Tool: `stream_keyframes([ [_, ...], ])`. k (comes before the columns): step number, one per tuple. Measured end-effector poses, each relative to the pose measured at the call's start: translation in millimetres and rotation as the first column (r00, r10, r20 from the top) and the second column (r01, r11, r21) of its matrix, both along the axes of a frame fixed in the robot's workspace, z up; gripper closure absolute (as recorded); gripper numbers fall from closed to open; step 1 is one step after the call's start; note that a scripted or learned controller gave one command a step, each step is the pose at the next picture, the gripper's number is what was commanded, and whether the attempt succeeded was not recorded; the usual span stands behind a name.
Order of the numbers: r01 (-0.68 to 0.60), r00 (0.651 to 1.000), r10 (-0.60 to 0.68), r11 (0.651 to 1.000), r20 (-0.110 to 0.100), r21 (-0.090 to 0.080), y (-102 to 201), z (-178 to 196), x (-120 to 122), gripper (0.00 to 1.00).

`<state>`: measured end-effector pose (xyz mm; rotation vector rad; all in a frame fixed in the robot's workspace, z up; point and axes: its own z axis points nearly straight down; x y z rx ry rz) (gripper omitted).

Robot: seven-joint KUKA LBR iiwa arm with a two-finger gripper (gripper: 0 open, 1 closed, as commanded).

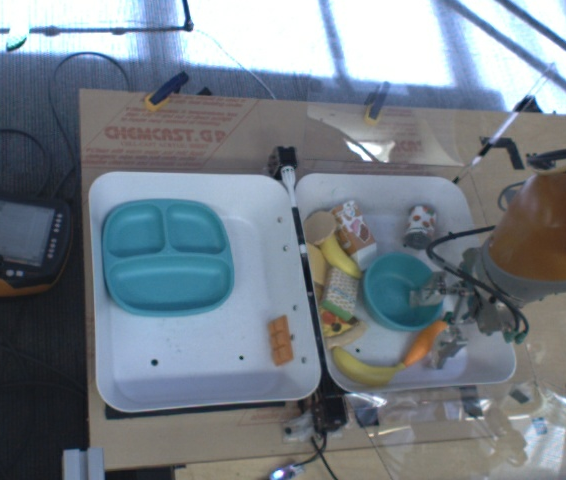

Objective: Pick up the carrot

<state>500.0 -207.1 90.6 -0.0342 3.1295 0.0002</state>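
Gripper (441,336) sits at carrot's (421,346) upper end — jaw state indiscernible. Risk: an end-grip slips, carrot dropping onto banana (365,368).

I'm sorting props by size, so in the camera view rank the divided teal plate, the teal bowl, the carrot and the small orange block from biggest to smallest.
1. Divided teal plate
2. Teal bowl
3. Carrot
4. Small orange block, looking close to the carrot, so those two are unsure.

Bright striped light above, bluish cast, soft focus
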Motion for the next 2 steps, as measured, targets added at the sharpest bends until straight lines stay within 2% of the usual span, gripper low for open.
stream_keyframes([
  [1,0.399,0.917,-0.399,0.917,0.003,0.004,-16,0,-7,0.0],
  [2,0.72,0.694,-0.72,0.694,0.01,0.009,51,0,-8,0.0],
])
